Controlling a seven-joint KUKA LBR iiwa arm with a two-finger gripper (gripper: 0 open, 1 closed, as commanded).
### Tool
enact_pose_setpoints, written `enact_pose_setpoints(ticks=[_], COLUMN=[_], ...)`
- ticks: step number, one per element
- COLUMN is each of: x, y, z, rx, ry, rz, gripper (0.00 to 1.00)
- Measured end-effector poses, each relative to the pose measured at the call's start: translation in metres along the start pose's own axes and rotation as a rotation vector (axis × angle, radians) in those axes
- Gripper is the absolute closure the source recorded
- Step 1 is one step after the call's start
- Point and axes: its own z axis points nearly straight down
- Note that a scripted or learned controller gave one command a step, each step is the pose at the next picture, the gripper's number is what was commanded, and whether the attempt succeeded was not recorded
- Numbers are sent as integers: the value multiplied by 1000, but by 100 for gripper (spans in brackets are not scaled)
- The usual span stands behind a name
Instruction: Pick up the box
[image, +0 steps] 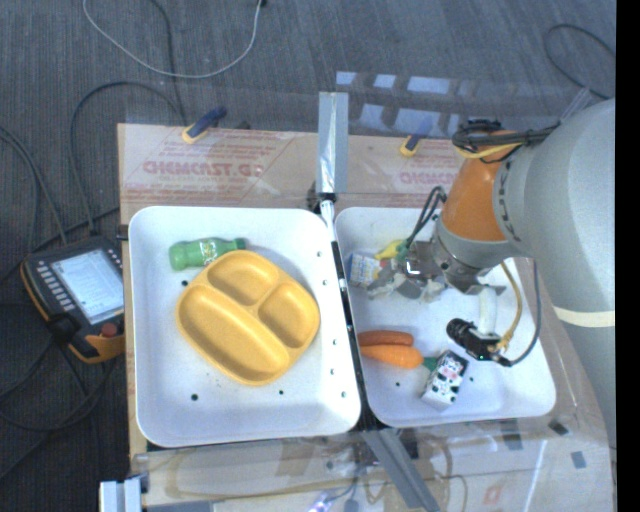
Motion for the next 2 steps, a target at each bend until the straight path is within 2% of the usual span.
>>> enact_pose_setpoints(ticks=[1,2], x=[5,5], y=[53,53], z=[1,-10], rx=[-1,-2], ry=[-4,-8], rz=[4,4], gripper=[0,100])
